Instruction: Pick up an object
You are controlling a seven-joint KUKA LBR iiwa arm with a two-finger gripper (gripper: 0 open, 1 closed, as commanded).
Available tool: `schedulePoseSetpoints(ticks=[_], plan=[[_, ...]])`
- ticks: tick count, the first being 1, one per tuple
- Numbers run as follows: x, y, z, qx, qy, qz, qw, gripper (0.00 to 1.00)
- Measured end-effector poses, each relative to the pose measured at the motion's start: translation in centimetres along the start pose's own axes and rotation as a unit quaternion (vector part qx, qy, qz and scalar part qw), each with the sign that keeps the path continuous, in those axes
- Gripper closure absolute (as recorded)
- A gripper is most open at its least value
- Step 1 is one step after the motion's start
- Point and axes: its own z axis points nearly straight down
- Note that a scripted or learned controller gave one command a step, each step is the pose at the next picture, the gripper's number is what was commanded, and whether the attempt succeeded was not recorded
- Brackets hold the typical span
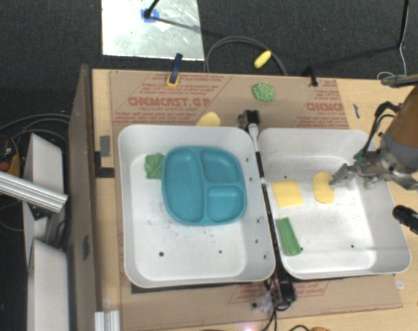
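In the right bin [374, 254], a small rounded yellow piece [324, 187], smooth and perhaps a toy lemon, lies near the centre. The claw [341, 176] hangs just beside its right edge; whether it is apart or together I cannot tell. A flat pale-yellow block [287, 194] lies to the left, a green stick [288, 236] toward the near edge.

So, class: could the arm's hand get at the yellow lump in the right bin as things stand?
Probably yes: the hand sits just right of the yellow lump, with bare bin floor between them.
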Motion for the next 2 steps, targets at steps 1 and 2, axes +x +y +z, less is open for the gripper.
schedulePoseSetpoints(ticks=[1,2], plan=[[5.3,1.1,2.9,0.001,0.001,-0.003,1.0000,0.00],[0.2,0.6,-1.6,-0.001,-0.001,0.002,1.0000,0.00]])
